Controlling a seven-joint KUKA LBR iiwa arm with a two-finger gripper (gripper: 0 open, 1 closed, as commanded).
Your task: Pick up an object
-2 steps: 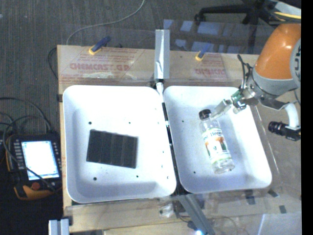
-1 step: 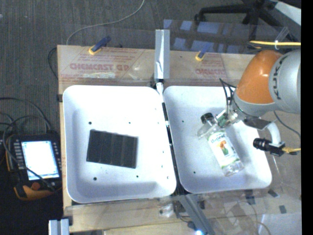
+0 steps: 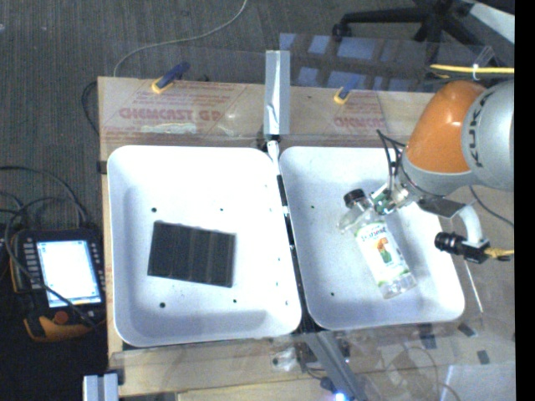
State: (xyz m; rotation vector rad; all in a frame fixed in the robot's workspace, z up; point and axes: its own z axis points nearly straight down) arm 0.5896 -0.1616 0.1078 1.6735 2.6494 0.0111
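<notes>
A clear plastic bottle (image 3: 385, 259) with a white and orange label lies on its side in the right bin (image 3: 326, 286), its neck pointing up-left. My gripper (image 3: 370, 201) hangs low over the bin right at the bottle's neck end, reaching in from the grey arm with the orange band (image 3: 445, 129) at the right. Whether it touches the bottle is unclear. A flat black rectangular pad (image 3: 191, 254) lies in the middle of the left bin (image 3: 125, 182).
The bins share a raised wall (image 3: 287, 224) down the middle. A control pendant with a lit screen (image 3: 63, 274) sits off the bench at the left. Clamps (image 3: 169, 77) and a metal post (image 3: 276, 90) stand behind the bins. A chair base (image 3: 418, 15) is at the top right.
</notes>
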